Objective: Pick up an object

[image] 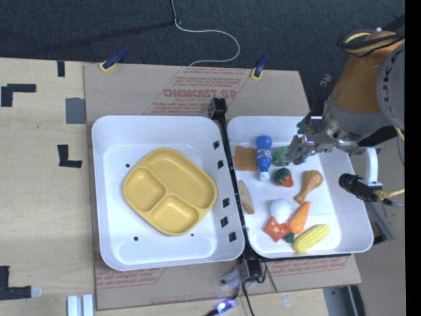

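Observation:
The right bin (348, 216) holds several toy foods. Among them are a blue bottle (264, 151), a brown slice (245, 158), a red and green strawberry (283, 177), a drumstick (308, 184), a white egg (280, 209), a carrot (299, 217), an ear of corn (310, 237) and a red piece (275, 229). My gripper (298, 151) hangs over the bin's upper middle, just right of the bottle. A small green item (281, 155) lies at its left side, partly hidden by it.
The left bin (112, 143) holds a yellow divided plate (170, 191). A beige wedge (246, 197) leans by the wall between the bins. The arm's grey body and orange band (365, 84) cover the right bin's far right corner. A white cable (204, 35) lies beyond the bins.

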Controlling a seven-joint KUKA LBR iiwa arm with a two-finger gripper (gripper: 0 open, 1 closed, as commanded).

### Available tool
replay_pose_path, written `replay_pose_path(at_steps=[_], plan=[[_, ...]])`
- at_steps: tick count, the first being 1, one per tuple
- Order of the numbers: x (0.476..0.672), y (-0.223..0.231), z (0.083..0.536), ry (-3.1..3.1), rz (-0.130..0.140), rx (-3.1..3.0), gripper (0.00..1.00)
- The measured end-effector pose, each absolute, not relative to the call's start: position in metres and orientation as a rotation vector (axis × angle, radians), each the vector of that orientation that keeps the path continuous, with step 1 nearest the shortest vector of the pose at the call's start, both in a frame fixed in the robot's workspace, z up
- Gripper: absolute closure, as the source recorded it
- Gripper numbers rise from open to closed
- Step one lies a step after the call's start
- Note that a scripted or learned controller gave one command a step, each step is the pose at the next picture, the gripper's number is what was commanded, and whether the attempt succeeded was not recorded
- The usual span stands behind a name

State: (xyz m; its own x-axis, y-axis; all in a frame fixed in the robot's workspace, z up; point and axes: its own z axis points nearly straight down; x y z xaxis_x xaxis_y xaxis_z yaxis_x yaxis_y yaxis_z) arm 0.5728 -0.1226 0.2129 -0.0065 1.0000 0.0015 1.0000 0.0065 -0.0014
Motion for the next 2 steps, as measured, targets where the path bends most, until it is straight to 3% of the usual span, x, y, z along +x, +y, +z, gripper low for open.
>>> replay_pose_path(at_steps=[1, 2], plan=[[0.603, -0.085, 0.230, -2.228, -0.003, -2.215, 1.00], [0.603, -0.064, 0.230, -2.224, 0.001, -2.217, 1.00]])
